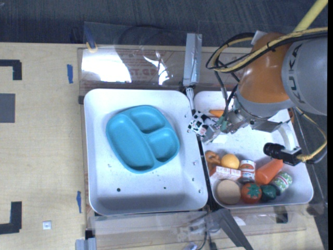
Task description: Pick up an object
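Left bin (99, 191) holds one thing: a blue divided plate (143, 138), three compartments, lying flat near the bin's middle, long axis running diagonally from upper left to lower right.

Right bin (304, 191) holds a cluster of toy food along its near side: a yellow lemon (230, 161), a beige egg (228, 190), a small can (247, 170), an orange carrot (269, 172) lying diagonally with its tip to the upper right, a red tomato (251, 192), a green piece (269, 192), and a brown bit (212, 157) by the divider.

The claw (210, 132) sits over the rim between the two bins, at the right bin's left edge. A small black-and-white toy (196, 123) is right at its tip, touching or just beside it; can't tell whether the claw is pinching it or spread. Toy is too small to read an axis.

Tabletop (36, 139) is light wood with black and blue tape marks. Clear plastic sheet (135, 64) behind the bins, dark floor (130, 4) beyond. Yellow and black cables (234, 51) loop over the arm.
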{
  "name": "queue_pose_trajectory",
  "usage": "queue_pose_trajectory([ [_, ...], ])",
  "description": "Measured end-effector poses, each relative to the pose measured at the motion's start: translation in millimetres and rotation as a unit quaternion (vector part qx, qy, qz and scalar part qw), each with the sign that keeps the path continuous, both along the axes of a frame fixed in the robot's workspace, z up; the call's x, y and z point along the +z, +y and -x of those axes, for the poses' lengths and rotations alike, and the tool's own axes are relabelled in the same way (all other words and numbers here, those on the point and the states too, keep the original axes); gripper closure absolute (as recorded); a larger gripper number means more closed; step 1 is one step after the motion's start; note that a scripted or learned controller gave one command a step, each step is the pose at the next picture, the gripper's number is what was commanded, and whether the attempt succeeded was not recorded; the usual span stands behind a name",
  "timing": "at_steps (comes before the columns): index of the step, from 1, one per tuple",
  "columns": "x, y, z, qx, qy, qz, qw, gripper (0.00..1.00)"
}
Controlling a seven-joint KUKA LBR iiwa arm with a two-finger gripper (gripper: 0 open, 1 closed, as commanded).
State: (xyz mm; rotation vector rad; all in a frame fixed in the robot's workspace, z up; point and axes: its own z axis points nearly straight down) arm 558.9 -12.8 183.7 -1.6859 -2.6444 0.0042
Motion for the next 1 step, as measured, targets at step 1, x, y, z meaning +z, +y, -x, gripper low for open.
queue_pose_trajectory([
  [1,8.3,-0.6,-1.5,-0.001,0.0,0.0002,1.0,1.0],
])
